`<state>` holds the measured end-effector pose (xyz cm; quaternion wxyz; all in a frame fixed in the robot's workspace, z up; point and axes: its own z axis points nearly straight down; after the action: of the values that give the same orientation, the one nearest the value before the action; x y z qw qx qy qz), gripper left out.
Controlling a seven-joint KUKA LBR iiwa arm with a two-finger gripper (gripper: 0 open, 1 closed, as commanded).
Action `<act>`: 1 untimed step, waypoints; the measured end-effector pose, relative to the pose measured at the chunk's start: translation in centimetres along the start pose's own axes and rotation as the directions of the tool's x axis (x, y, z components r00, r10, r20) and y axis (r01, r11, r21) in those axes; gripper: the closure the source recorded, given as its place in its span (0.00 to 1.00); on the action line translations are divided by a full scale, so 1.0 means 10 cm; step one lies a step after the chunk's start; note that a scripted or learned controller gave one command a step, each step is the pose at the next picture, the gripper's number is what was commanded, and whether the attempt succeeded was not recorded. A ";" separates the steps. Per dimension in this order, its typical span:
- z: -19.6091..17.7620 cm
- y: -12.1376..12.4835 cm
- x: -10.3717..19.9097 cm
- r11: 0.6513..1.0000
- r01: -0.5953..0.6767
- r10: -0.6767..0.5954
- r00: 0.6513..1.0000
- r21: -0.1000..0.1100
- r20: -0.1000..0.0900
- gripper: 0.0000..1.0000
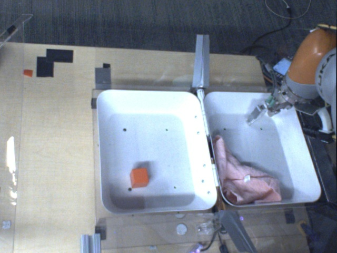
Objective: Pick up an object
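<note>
The gripper (258,114) hangs at upper right, fingers spread, grasping nothing. A pink cloth (243,179) lies below it. An orange block (139,177) sits lower left.

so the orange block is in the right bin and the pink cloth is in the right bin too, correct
Not quite. The camera view shows the orange block in the left bin, near its front. The pink cloth is indeed in the right bin.

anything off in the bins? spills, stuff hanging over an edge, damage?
Nothing spilled or damaged. The pink cloth lies crumpled in the right bin, bunched against the divider wall, not over it. The orange block sits flat in the left bin. The gripper hangs over the right bin's far end.
</note>
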<state>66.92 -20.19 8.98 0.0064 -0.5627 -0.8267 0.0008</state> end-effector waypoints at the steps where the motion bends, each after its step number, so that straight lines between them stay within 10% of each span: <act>1: -0.54 -0.35 0.11 0.997 -0.069 0.069 0.998 -0.017 0.014 0.00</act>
<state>63.33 -20.48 14.43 -0.0044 -0.5908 -0.8068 -0.0019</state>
